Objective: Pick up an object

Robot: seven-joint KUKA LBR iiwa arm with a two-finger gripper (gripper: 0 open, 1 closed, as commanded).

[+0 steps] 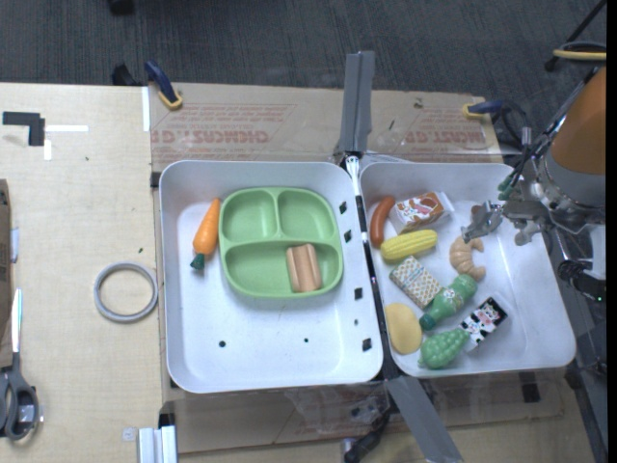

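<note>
My gripper (503,228) hangs over the right side of the right bin (540,355), above and to the right of a toy croissant (468,256). Its fingers stand open with nothing between them. Also in this bin lie a red sausage (382,218), a snack packet (421,208), a corn cob (409,245), a checkered box (416,281), a green bottle-shaped toy (449,299), a cow-patterned carton (482,320), a yellow lemon-like toy (404,328) and a bumpy green toy (442,348).
The left bin (260,355) holds a green divided plate (280,220) with a hot dog (304,267) in it, and a carrot (204,230) beside it. On the bench to the left lie a tape ring (125,290) and scissors (17,398).
</note>
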